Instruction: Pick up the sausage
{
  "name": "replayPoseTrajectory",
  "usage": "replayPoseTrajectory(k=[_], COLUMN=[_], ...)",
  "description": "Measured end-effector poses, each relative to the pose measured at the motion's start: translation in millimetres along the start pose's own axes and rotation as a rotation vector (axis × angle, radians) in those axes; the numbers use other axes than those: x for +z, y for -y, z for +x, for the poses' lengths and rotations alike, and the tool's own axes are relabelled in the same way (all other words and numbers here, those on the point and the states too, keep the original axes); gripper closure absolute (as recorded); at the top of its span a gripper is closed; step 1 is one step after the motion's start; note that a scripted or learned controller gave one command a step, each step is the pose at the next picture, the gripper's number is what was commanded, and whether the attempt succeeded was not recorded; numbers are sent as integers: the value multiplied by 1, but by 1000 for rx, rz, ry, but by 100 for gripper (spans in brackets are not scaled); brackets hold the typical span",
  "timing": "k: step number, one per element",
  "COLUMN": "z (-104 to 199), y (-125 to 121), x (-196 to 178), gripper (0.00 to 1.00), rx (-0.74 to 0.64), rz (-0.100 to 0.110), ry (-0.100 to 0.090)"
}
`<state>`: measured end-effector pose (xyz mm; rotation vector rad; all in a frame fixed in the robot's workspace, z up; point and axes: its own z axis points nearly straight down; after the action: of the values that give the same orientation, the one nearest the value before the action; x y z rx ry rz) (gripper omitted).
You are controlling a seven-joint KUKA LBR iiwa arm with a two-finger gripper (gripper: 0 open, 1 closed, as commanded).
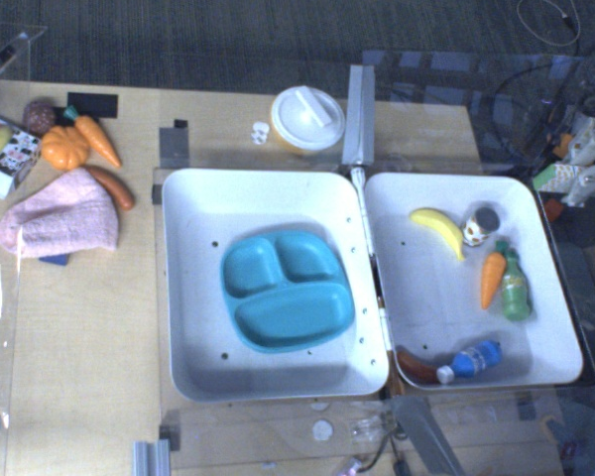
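— Where's your gripper right now?

— I've got the grey-white gripper (583,159) at the right edge, out past the far right corner of the right white bin (426,300), off to the side of it. It's blurred and partly cut off, so I cannot tell how wide it stands or whether anything sits in it.

— And the target?

— The dark reddish-brown sausage (413,366) is lying flat in that right bin, tucked into the near-left corner against the front wall. Its right end is touching, or just beside, the cap of a small blue plastic bottle (474,357) lying on its side. That's well apart from the gripper.

— What else is in there?

— A yellow banana (438,229) toward the far side, a small round grey-and-white object (482,222) just beside it, then an orange toy carrot (490,278) next to a green bottle (516,292).

— Left bin?

— The left white bin (193,266) holds a blue divided plate (288,288). Out on the wooden surface (79,365) to the left I see a pink folded cloth (59,222) and a second brownish sausage-like piece (114,187) touching its far edge.
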<state>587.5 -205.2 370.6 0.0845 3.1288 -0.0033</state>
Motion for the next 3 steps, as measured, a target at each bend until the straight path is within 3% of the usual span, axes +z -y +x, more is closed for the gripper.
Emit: replayPoseTrajectory(k=[1,2,3], z=[-36,13,-14], y=[-15,-11,-1], x=[133,263,139], gripper=[100,100,100], rx=[120,-239,-234], rz=[-2,2,-1], ry=[-7,7,0])
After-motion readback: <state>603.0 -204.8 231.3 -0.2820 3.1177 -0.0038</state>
